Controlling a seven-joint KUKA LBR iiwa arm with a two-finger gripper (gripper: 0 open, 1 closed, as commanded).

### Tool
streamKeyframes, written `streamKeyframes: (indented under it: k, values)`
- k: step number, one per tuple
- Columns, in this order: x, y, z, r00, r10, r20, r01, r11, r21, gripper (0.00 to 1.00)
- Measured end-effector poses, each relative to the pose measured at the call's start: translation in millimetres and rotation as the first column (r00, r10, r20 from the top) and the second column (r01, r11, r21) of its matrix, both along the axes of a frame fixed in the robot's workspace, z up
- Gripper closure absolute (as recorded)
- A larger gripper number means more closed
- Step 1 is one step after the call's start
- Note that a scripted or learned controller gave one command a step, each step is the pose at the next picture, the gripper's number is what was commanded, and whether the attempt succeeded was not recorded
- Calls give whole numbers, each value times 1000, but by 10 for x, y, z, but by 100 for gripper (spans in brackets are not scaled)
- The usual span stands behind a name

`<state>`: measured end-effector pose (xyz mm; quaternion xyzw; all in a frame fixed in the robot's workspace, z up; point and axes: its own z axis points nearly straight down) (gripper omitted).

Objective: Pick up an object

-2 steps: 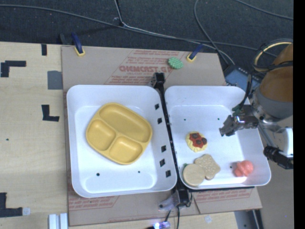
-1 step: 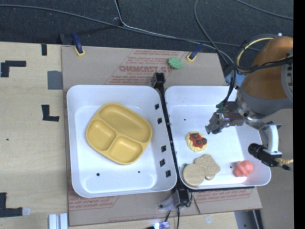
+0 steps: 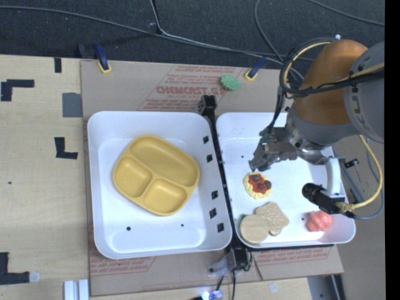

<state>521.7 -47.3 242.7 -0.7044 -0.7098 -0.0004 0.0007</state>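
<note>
Dark tool [image 3: 259, 162] hovers above the pizza toy [image 3: 257, 185].

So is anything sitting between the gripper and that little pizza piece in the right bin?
Nothing visible. The gripper hangs just up-left of the pizza piece, with bare bin floor between them. The cookies lie farther toward the near edge.

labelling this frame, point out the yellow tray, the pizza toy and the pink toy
yellow tray [image 3: 156, 174], camera view, central ridge
pizza toy [image 3: 257, 185], camera view, red topping
pink toy [image 3: 319, 221], camera view, middle of body
</note>
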Motion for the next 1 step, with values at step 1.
streamKeyframes:
  k: [1]
  values:
    - [104, 530, 41, 1000, 0, -1, 0, 1000, 0, 100]
